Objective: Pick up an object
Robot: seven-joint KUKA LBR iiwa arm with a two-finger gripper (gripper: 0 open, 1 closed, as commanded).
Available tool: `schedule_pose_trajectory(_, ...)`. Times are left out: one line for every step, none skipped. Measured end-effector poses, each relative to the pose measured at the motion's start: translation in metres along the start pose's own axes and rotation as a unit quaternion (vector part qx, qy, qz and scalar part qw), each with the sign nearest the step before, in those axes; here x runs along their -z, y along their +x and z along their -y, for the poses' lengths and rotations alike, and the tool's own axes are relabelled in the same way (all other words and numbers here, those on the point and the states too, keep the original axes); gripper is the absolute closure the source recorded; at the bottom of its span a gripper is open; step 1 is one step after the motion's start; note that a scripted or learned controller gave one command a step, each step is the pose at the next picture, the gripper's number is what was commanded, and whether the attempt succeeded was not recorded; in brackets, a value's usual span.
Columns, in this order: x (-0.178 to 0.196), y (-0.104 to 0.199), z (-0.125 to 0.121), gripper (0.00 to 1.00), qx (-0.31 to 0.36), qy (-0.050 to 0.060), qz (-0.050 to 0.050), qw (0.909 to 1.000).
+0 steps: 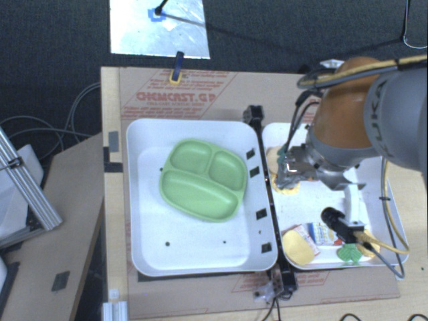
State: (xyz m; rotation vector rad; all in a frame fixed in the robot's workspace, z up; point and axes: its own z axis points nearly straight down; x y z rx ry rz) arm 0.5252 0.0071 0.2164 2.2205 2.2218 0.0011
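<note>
My gripper (289, 169) hangs low over the left side of the right bin (314, 202), under the grey arm and its orange band (344, 105). A small tan and yellow object (285, 187) lies right beneath the gripper, partly hidden by it; I cannot tell if they touch. At the front of the same bin lie a yellow round object (299, 247), a colourful printed packet (319, 234) and a small green object (348, 253). The left bin (144, 199) holds a green divided plate (202, 179).
A black divider with clips (263, 179) runs between the two bins. Both bins rest on a cardboard sheet (175, 92). A shiny foil square (159, 19) lies behind it, and a metal rail (23, 179) stands at the far left.
</note>
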Motion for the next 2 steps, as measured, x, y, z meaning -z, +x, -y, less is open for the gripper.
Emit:
schedule_pose_trajectory(0.002,-0.001,-0.005,1.0,0.001,-0.001,0.0,1.0)
schedule_pose_trajectory(0.018,0.01,0.001,1.0,0.003,-0.001,0.0,1.0)
